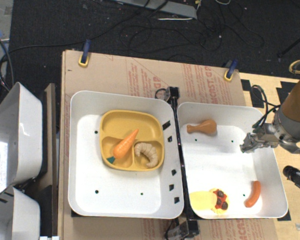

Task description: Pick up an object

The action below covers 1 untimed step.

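Claw: you see the grey two-finger claw at the right edge of the right bin, low over its upper right corner; you cannot tell from this view how far it is spread, and nothing shows in its grip.
Arm: your grey arm with the orange band comes in from the right, above the bin's rim.
Right white shallow bin: you have three things here, well apart from each other.
Brown toy drumstick: lies near the bin's top wall, left of the claw.
Orange-red toy sausage: lies near the lower right corner, slanted.
Yellow flat toy piece with red and dark bits: rests against the bottom wall.
Left white shallow bin: holds a yellow divided plastic plate.
Orange toy carrot: in the plate's lower left compartment, tilted.
Pale toy shrimp: in the lower right compartment, just beside the carrot.
Counter: brown board under both bins.
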{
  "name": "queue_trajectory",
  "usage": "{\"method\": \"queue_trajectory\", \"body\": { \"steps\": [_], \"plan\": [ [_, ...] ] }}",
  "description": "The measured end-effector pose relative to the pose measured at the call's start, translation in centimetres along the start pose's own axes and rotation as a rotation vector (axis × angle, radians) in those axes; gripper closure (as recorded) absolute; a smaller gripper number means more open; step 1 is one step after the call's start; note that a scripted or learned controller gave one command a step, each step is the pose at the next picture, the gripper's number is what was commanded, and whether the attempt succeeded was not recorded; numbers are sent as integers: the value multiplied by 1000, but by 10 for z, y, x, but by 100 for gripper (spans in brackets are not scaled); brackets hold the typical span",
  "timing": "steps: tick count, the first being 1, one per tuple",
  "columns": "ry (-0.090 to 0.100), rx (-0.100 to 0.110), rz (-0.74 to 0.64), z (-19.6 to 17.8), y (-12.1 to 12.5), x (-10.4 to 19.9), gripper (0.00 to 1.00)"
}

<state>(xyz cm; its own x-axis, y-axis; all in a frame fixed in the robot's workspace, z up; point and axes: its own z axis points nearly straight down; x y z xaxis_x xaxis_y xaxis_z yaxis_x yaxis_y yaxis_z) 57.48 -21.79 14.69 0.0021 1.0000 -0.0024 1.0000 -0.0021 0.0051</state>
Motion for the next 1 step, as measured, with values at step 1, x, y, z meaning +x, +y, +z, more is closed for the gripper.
{"method": "queue_trajectory", "body": {
  "steps": [1],
  "plan": [
    [-1, -1, 0, -58, -7, -3, 100]
  ]
}}
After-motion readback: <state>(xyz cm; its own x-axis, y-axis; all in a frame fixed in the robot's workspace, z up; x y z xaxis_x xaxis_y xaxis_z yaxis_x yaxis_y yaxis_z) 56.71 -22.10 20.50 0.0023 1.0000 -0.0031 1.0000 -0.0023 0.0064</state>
